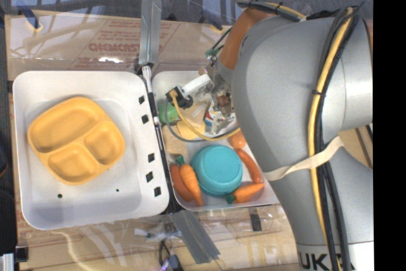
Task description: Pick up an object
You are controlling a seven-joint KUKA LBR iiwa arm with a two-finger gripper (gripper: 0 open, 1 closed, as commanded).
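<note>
My tool (219, 112) over clutter, grip state unreadable.
Risk: snagging yellow cable (190, 130) beside round teal plastic bowl (219, 169), pinching nothing.

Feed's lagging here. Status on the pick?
End effector low in right bin, grip unconfirmed. Carrots and teal bowl lie loose. Arm hides bin's right side.

Arm (317, 136) base reads, seemingly, "UK".

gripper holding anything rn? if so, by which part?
Cannot be told. The gripper is down in the right bin, above the teal bowl and carrots, but the arm hides what lies at its tip.
</note>
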